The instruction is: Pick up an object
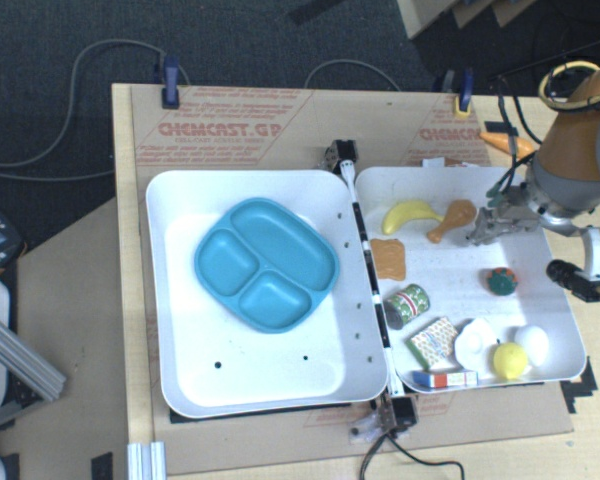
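Observation:
The right bin (448,271) holds several small objects. A yellow banana (410,214) and a brown drumstick (452,220) lie near its back. Further forward are a tan slice of toast (388,259), a green can (406,304) on its side and a small green ball (501,281). My gripper (486,227) hangs low over the back right of this bin, just right of the drumstick's thick end. I see nothing held between its fingers. The grey arm with its orange band (572,143) rises behind it.
A blue divided plate (267,264) lies in the left bin (175,298). At the right bin's front sit a patterned box (434,341), a white cup (474,345), a yellow lemon (510,360), a white egg (532,343) and a flat tube (445,379). Cables run behind the bench.

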`<state>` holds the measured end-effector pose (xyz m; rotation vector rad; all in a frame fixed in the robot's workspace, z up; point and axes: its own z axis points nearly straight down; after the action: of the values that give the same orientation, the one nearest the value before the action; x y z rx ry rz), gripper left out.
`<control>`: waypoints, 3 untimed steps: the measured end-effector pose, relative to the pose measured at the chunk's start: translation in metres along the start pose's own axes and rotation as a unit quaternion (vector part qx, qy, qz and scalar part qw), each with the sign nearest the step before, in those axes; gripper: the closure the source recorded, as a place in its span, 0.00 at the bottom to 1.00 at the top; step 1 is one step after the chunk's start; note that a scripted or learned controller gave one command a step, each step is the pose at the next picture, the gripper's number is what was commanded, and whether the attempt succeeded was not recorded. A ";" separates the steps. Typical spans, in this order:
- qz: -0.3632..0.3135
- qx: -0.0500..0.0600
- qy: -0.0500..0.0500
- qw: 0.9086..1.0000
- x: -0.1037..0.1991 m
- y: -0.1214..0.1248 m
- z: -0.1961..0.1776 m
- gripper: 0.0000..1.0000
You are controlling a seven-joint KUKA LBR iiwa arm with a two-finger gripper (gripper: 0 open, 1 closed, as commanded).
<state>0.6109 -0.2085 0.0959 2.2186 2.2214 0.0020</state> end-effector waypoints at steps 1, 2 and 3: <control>0.000 0.001 0.000 1.000 0.000 0.000 0.001 0.00; 0.003 0.006 0.002 1.000 0.012 -0.103 0.012 0.00; -0.002 -0.002 0.000 1.000 0.038 -0.029 0.011 0.00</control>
<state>0.5817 -0.1707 0.0851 2.2119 2.2247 0.0058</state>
